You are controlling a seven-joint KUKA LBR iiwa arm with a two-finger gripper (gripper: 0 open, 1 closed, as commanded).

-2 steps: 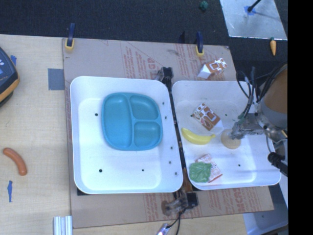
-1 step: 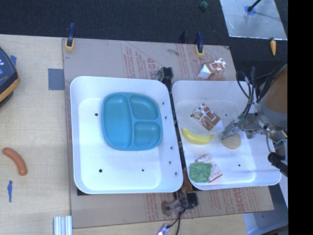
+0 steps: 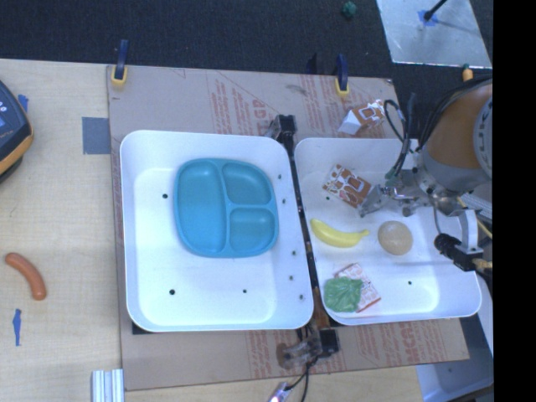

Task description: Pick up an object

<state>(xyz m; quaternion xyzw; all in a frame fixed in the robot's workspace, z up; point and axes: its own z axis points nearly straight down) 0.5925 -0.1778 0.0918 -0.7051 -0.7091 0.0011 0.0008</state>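
We begin with the bench (image 3: 59, 216), which carries two shallow white bins side by side. The left bin (image 3: 142, 300) holds a blue divided plate (image 3: 226, 208) lying flat toward its far half, and nothing there seems to be the concern of this step. The right bin (image 3: 435, 296) carries the candidates for picking: a yellow banana (image 3: 338, 234) near its left wall, a pale round ball (image 3: 395, 238) just right of the banana at the bin's middle, a green leafy piece (image 3: 342, 293) on a printed packet (image 3: 364, 287) at the near-left corner, and a brown-and-white packet (image 3: 347, 184) toward the far-left corner. Outside the bins, a small wrapped item (image 3: 366, 118) lies on the cardboard beyond the right bin's far edge, and a sausage (image 3: 27, 275) rests on the bench near its left edge.

The arm (image 3: 462, 136) reaches in over the right bin's far-right part, and the gripper (image 3: 394, 198) hangs above the bin floor, just beyond the ball on its far side and close to the brown-and-white packet. We cannot tell how its pincer stands; nothing shows held in it.

We judge this the approach step: no object is lifted yet. The next move calls for settling on one target, probably the ball or the packet, centring over it and descending squarely. The ball could roll away from an off-centre touch.
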